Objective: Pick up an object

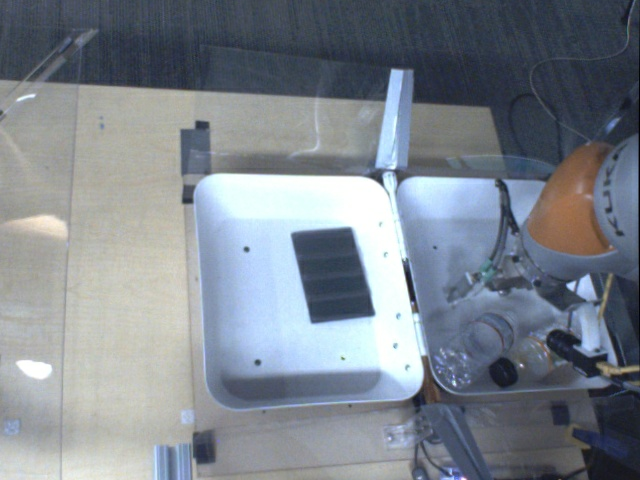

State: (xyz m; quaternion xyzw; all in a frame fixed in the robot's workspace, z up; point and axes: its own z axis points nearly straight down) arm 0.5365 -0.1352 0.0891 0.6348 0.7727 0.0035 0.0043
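Wooden bench (pixel 110 298), pale, seen from above at a slant. Two shallow white bins on it, side by side, inner rims touching along a central seam.

Left bin (pixel 230 268): the larger-looking of the two. One item inside, a dark ridged rectangular pad (pixel 333 274), lying flat near the middle, long axis slightly skewed toward the lower right. It sits apart from all four walls. A few small dark dots mark the bin floor around it.

Right bin (pixel 440 223): partly covered by the arm (pixel 585 218), grey with an orange band, which comes in from the right and hangs over the bin's right half. Gripper (pixel 490 280) sits low over the bin's middle, pointing left; metallic parts and a bit of green show there, but the detail is too small, so cannot tell whether it is spread, closed, or clamped on anything.

Contents of right bin, all in its lower half:
- clear round container (pixel 487 333), lying just below the gripper
- clear plastic bottle (pixel 530 360) with a black cap (pixel 501 372), lying on its side near the front wall
- crumpled clear plastic piece (pixel 452 361) in the lower-left corner, beside the container

All these lie on the bin floor.
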